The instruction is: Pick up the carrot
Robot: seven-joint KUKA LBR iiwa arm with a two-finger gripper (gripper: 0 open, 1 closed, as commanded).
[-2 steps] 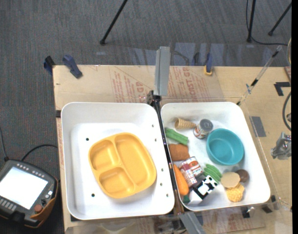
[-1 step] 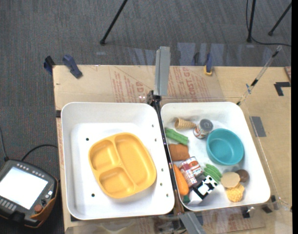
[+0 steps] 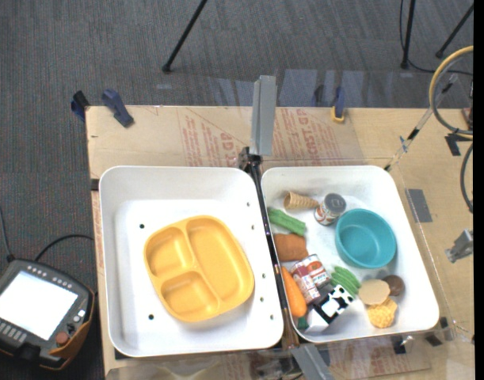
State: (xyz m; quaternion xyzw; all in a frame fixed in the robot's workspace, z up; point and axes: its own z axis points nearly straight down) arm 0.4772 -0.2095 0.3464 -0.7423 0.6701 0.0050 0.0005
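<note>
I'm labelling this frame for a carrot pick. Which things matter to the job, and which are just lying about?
Belongs to the job:
carrot, at the right bin's left wall

Just lying about:
yellow divided plate in the left bin
teal bowl
small can
ice cream cone
cookie

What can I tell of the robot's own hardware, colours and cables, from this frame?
At the view's right edge curves a yellow cable loop beside thin dark cables. A control pendant, dark with orange trim and a bright white screen, lies lower left with a dark cable running to it.
</note>
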